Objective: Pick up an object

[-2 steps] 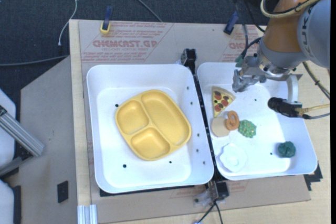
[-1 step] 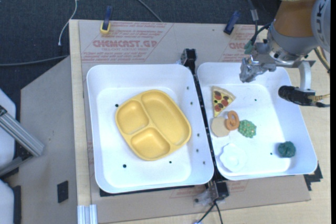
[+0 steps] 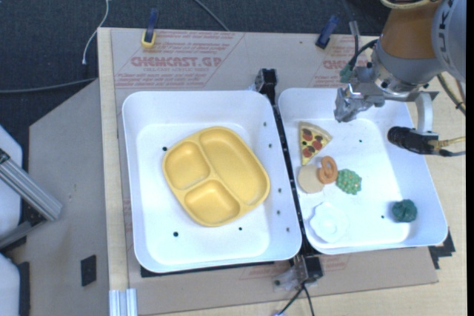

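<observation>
So here's what we had, going left to right. The left bin (image 3: pixel 141 159) carried a yellow divided tray (image 3: pixel 215 175) sitting roughly mid-bin, turned a bit off square, with nothing in its three compartments as far as we could see.

The right bin (image 3: pixel 415 181) had all the pickable stuff. Nearest its left wall was a pizza slice (image 3: pixel 312 142), a toy wedge with red spots and a yellow crust, long axis running roughly from the bin's far edge toward the near edge. Just below it sat a tan disc (image 3: pixel 309 179) with an orange ring (image 3: pixel 326 170) on top of it, and a green broccoli-looking lump (image 3: pixel 349 181) just beside those. A white cup-like thing (image 3: pixel 328 221) sat at the near edge, and a dark green lump (image 3: pixel 404 212) toward the near right corner.

The gripper (image 3: pixel 346 111) hung over the far edge of the right bin, with nothing in it; we honestly couldn't tell how the jaws stood. The pizza slice was the closest target, lying just toward the near-left of the gripper, so we figured a short drop that way was the obvious move.
</observation>
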Robot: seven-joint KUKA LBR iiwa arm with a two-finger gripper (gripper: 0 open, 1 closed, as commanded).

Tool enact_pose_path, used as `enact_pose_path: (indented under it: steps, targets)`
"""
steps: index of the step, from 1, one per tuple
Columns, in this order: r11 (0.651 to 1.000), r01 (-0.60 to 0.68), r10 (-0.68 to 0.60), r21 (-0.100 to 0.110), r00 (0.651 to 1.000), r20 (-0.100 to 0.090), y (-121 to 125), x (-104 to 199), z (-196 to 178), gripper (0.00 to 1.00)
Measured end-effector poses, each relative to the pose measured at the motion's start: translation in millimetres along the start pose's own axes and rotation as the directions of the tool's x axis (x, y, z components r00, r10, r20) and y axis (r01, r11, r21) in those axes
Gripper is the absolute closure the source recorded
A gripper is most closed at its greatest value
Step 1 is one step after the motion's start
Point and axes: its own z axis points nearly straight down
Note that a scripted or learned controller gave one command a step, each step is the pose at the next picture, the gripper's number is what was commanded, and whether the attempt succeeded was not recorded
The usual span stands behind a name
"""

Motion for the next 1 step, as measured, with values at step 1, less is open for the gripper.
enact_pose_path:
  steps: [1]
  targets:
    - [1.000,0.004,-0.004,0.000,1.000,-0.002,-13.1,56.1,-12.3,1.00]
